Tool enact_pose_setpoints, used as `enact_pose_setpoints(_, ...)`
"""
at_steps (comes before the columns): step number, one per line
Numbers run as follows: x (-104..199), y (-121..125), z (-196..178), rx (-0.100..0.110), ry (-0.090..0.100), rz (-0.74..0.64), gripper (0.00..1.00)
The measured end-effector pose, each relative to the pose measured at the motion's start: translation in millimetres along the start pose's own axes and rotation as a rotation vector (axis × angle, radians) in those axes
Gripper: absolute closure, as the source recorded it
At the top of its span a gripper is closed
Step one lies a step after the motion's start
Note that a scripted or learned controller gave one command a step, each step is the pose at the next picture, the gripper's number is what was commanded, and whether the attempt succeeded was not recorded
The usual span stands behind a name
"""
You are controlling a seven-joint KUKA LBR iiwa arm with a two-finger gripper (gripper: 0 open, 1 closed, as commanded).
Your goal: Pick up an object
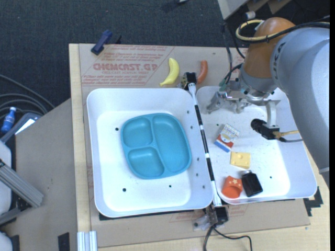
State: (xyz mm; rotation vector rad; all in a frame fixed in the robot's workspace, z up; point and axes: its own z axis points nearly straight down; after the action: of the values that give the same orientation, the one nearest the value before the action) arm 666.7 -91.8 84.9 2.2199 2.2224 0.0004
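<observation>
The arm reaches in over the far end of the right bin (298, 187), its gripper (229, 100) low near that bin's far left corner, close to the divider between the two bins. Whether it is spread or closed cannot be told from this view, and nothing is seen held in it.

The loose items sit nearer the camera than the gripper. A small red, white and blue carton (226, 137) lies closest, toward the middle of the bin just beside the divider, its long axis running slantwise. Beyond it toward the near edge lies a yellow block (241, 159), and at the near edge an orange piece (232, 187) touches a black block (252, 184).

The left bin (104, 187) carries a blue divided plate (155, 145) in its middle. A toy banana (170, 72) rests on the bench outside the bins.

The carton looks the likeliest target; reaching it would mean travelling toward the near edge and turning to span its short side.
</observation>
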Motion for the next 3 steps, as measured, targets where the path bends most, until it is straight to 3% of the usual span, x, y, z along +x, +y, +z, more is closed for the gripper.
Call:
enact_pose_setpoints(1, -11, -51, 0, 0.003, 0.001, 0.002, 0.0)
enact_pose_setpoints(2, -5, 0, 0, -0.001, 0.0, 0.001, 0.0)
enact_pose_setpoints(3, -6, -63, 0, 0.003, 0.001, 0.002, 0.0)
